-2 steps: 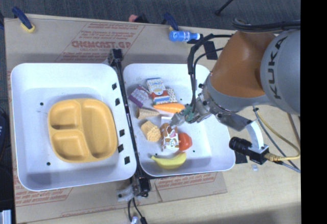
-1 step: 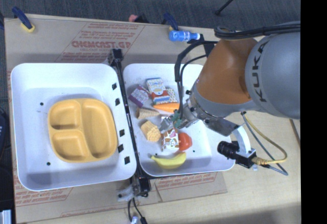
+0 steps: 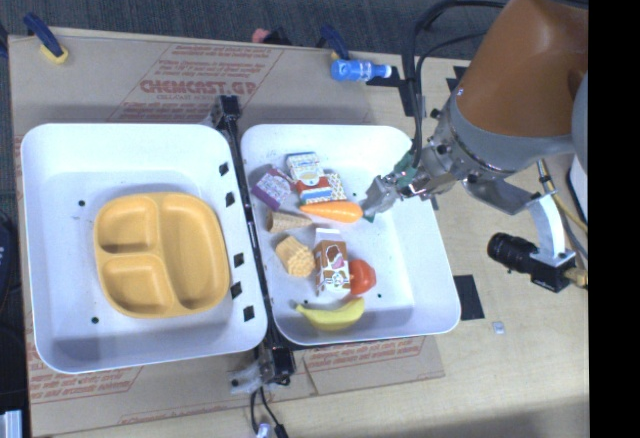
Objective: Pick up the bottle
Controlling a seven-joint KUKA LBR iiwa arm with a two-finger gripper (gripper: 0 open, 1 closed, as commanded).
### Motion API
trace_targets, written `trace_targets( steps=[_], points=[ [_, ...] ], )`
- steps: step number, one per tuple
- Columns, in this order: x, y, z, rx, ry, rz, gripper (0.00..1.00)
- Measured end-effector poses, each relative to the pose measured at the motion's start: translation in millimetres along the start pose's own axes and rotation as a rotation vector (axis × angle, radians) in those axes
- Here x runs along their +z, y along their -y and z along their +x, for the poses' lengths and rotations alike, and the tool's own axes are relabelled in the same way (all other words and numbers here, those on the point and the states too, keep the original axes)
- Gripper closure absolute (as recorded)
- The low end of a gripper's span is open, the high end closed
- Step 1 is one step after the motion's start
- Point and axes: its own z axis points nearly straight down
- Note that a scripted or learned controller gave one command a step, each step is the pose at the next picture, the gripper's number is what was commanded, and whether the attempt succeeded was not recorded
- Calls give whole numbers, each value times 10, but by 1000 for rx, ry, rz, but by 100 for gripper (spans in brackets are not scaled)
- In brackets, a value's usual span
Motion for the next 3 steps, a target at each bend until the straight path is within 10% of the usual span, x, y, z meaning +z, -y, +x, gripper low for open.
trace_targets(
  steps=[1, 3],
  points=[
    [1051, 53, -143, 116, -2, 4, 100],
    [1341, -21, 90, -278, -4, 4, 100]
  ],
)
